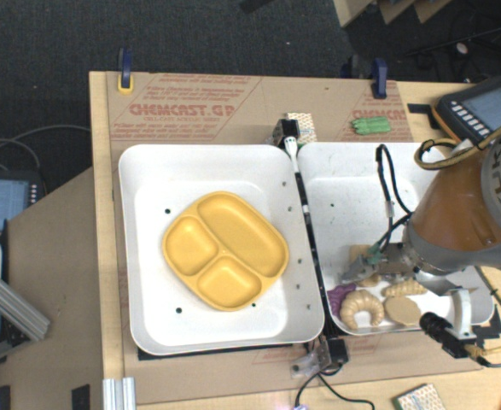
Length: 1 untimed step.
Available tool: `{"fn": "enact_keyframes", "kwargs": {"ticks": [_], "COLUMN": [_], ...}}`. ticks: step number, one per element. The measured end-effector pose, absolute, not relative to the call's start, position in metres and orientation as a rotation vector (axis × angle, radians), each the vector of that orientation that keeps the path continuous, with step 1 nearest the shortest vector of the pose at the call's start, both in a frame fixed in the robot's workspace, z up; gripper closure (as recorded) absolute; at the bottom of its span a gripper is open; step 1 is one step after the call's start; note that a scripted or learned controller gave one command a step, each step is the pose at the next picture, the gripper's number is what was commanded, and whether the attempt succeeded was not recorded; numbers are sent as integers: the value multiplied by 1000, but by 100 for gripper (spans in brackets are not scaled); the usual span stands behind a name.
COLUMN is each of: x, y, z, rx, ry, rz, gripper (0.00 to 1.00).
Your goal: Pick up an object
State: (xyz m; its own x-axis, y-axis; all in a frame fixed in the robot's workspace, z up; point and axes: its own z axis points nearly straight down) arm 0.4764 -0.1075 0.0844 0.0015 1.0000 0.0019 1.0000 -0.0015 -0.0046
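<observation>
Pale tan curled croissant (363, 307), right bin (344, 178)

Bright, even overhead light washes both white bins (139, 229) close to glare, with soft shadows only along their inner walls. The yellow divided plate (224, 250) is sharp; the arm (463, 220) looks slightly blurred — the dark floor (45, 49) stays dim and grainy.

red "chemcast gp" print repeats across the brown board (190, 101).
</observation>
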Motion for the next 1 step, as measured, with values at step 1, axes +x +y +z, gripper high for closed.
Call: {"fn": "enact_keyframes", "kwargs": {"ticks": [1], "x": [560], "y": [-94], "z": [85], "rx": [-2222], "ry": [-2226], "rz": [-3], "gripper": [0]}}
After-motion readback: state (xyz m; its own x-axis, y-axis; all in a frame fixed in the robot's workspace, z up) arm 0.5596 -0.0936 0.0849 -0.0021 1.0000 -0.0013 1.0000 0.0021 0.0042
